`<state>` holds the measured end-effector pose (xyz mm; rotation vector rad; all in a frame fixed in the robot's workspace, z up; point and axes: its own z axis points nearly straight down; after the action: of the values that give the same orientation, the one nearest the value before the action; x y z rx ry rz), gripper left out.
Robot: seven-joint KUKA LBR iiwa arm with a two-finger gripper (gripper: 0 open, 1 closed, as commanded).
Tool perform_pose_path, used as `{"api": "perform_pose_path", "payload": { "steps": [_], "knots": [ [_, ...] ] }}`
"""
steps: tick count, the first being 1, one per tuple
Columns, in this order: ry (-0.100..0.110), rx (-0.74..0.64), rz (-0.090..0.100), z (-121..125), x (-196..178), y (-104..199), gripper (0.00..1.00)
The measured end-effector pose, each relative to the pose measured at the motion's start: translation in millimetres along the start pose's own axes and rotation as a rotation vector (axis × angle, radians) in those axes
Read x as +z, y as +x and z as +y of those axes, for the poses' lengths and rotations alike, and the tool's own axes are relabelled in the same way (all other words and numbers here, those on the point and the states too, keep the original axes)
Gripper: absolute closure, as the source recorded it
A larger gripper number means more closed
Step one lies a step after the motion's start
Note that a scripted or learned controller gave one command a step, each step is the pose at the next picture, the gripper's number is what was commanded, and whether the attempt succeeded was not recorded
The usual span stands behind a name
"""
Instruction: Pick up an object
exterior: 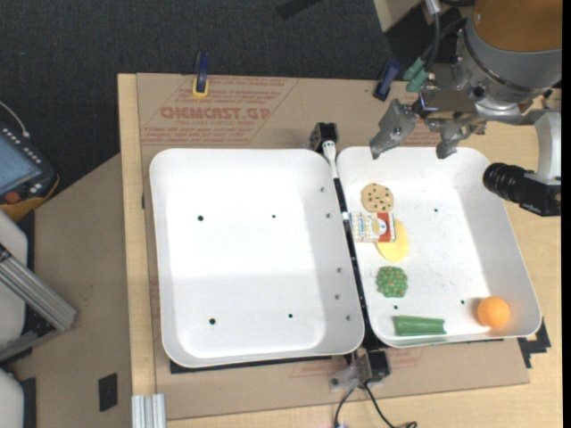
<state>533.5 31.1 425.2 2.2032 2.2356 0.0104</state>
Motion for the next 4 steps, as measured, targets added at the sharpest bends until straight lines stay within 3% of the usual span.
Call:
{"api": "perform_pose_path", "payload": {
  "steps": [1,2,3,4],
  "knots": [
    [0.0,0.013,-0.003,-1.0,-10.2,-7.9,1.0],
    [0.014,0.006,-0.001,-0.1,35.2,67.4,1.0],
    [0.015,0.022,-0.003,-49.4,85.7,-19.2,1.0],
    [0.002,0.012,-0.003,-15.6,62.6,12.2,1.0]
  ]
}}
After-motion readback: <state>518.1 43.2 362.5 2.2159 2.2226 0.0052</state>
